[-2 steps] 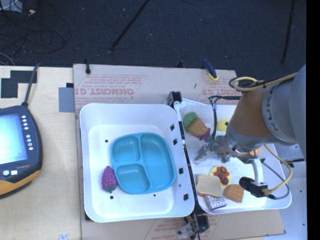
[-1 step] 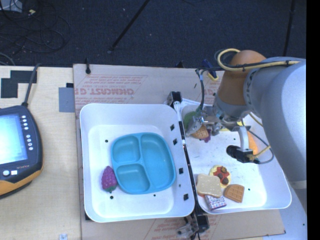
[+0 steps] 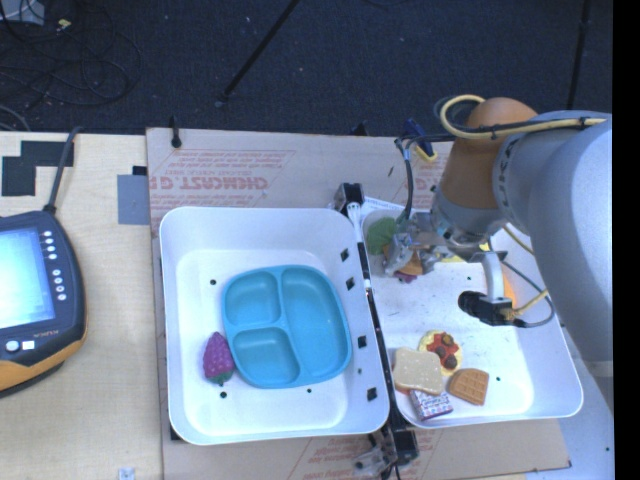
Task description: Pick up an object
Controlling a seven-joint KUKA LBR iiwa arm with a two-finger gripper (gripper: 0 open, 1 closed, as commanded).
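- Nearest the camera, at the front of the right bin (image 3: 560,393), lies a cluster of toy food: a bread slice (image 3: 417,371), a round cracker (image 3: 468,385), a small pizza piece (image 3: 440,347) and a small patterned packet (image 3: 431,405). They lie touching or just beside one another.
- Left bin (image 3: 190,268): holds a blue divided tray (image 3: 285,326), with a purple berry toy (image 3: 218,358) against the tray's front-left edge.
- Gripper (image 3: 412,258): low over the far-left corner of the right bin, among a green item (image 3: 381,234) and a small orange-brown item (image 3: 408,266). Finger opening and contents cannot be told from this view; the wrist body hides them.
- Likely target: one of the two items in that corner. Neither can be identified further.
- Handling judgement: the pieces look like light, rigid moulded plastic, probably smooth and prone to slipping, not fragile.
- Grasp advice: close across the narrowest width at mid-body. The corner walls restrict approach, so a vertical descent is preferable.
- Flat pieces such as the cracker and bread slice would need an edge grip; they offer little height above the bin floor.
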